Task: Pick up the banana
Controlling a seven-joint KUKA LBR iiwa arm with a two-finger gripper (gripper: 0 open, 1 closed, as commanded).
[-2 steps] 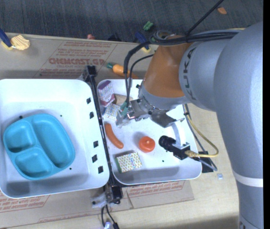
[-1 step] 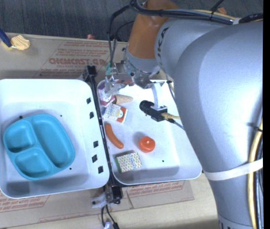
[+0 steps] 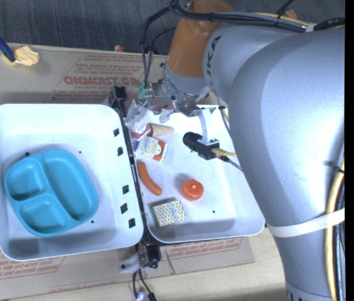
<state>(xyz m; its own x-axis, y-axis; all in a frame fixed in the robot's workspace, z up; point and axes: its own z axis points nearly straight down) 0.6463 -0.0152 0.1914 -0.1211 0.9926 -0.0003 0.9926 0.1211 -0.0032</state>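
Camera view: grey arm reaches in from the right
Hand (image 3: pixel 164 103): low over the far left corner of the shallow white right bin (image 3: pixel 222 196), beside a crumpled silvery wrapper (image 3: pixel 136 114); open or closed, cannot tell
Banana: cannot tell where it lies
Right bin's middle: orange sausage (image 3: pixel 147 177); round orange fruit (image 3: pixel 192 189)
Shallow white left bin (image 3: pixel 51 127): blue divided plastic tray (image 3: pixel 50 192)

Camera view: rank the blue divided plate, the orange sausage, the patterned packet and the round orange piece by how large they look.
1. blue divided plate, by far the largest.
2. patterned packet and orange sausage: too alike to rank, one broader, one longer.
3. round orange piece, smallest.
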